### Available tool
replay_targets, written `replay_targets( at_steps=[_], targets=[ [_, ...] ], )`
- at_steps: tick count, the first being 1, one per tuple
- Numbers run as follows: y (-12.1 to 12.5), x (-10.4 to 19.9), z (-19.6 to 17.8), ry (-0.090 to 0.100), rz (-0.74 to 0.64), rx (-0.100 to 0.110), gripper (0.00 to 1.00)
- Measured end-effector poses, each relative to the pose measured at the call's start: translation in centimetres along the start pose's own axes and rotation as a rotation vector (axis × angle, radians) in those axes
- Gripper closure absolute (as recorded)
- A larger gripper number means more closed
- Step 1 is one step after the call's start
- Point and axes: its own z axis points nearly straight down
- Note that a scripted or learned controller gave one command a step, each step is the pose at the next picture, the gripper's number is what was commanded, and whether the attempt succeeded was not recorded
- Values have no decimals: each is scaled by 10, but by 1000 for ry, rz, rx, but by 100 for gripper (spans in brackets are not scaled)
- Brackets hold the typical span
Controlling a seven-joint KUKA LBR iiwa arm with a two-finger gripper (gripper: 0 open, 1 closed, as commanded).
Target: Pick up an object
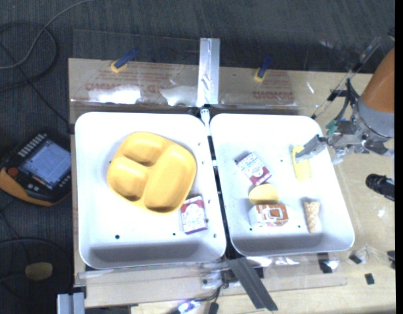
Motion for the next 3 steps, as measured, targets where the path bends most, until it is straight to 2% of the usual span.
replay_targets(
  at_steps=[1, 2, 3],
  targets=[
    [50, 0, 111, 2, -11, -4, 0],
    [62, -1, 120, 13, 66, -8, 0],
    [63, -4, 112, 0, 64, -13, 100]
  ],
)
